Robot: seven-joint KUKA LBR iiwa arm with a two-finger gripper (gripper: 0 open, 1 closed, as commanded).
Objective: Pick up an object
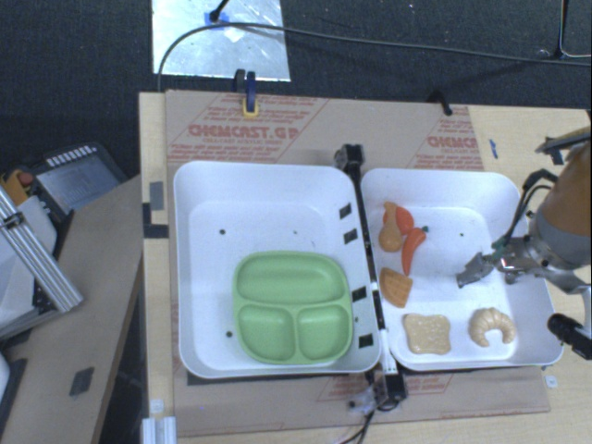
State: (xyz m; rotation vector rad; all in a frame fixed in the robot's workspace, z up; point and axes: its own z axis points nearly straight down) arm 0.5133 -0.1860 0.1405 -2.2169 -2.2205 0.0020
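Left bin [199, 202] holds a green divided plate [292, 305]. In the right bin [462, 192]: pear [394, 230], carrot [413, 246], orange wedge [396, 288], toast slice [427, 333], croissant [491, 326]. The gripper [474, 272] hovers above the croissant, nothing visibly held.

Two white bins [194, 248] on counter [305, 123]. One green divided tray [292, 305]. Five food items: pear [393, 237], carrot [413, 245], orange wedge [396, 288], toast [426, 333], croissant [491, 326].
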